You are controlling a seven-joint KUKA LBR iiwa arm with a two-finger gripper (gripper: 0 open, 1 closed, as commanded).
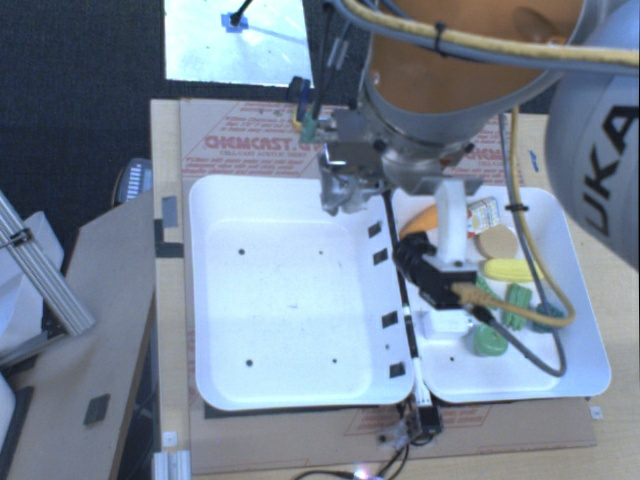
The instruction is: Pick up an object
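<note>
**Pincer [343,196] at the far rim, pickings across the divider**

Poised low over the far edge of the left-hand bin [290,298], hard against the divider [400,313] between the two bins. Apart or together: cannot tell, with the metal blurred and shadowed under the wrist. Nothing seen clamped in it.

Every candidate lying in the right-hand bin [575,353], on the other side of the divider from the pincer.

- Nearest, by judgement: an orange piece [420,218], just past the divider near that bin's far edge, to the near right of the pincer. Long axis slanted, rising toward the bin's far right corner.
- Further toward the right rim: a red-and-white packet [483,211], a tan disc [497,243] and a yellow piece [510,268]. Long axis of the yellow piece roughly parallel to the far edge.
- Toward the near edge: a green cluster [507,303] and a green cap [490,343].

Likely to turn on a short sidestep over the divider, plus a turn of the wrist to close across the orange piece's narrow way rather than along its slant.

Hard to make out:
- The orange piece's right end, cut off behind the arm's own fittings.
- Where the green cluster's separate pieces meet.
- Whether the packet and the disc touch.
</note>
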